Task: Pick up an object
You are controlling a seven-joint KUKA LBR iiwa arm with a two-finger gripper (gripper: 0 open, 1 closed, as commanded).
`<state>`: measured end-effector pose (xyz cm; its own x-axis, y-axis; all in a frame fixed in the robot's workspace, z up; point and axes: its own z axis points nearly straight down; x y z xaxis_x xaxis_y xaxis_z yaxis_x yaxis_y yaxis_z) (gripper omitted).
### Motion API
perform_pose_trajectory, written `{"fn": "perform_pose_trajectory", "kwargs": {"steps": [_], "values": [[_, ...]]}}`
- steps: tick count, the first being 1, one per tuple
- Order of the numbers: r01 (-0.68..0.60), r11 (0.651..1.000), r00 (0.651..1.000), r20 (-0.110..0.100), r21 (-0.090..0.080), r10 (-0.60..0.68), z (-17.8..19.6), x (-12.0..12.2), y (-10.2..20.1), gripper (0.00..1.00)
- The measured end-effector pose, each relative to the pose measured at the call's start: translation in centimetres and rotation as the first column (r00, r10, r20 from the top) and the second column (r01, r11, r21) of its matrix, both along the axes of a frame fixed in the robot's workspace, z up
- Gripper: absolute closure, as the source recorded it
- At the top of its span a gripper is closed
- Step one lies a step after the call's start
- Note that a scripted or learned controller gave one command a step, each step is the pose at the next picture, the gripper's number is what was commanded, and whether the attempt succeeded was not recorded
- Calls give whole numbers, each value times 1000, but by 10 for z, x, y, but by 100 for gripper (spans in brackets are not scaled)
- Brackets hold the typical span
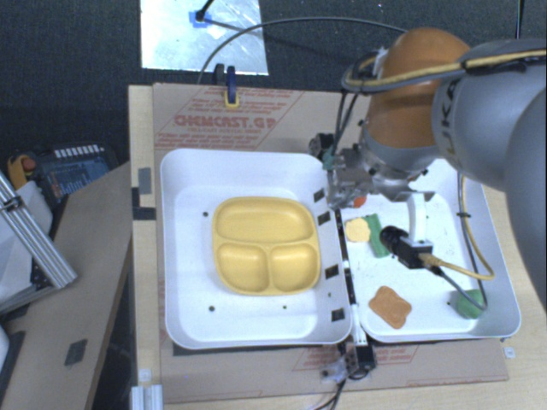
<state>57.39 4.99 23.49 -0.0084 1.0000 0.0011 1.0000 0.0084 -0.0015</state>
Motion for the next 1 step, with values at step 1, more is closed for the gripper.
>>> {"fn": "perform_pose_trajectory", "kwargs": {"steps": [1], "values": [[0, 1000, 1000, 0, 1, 0, -9, -20, 46, 100]]}}
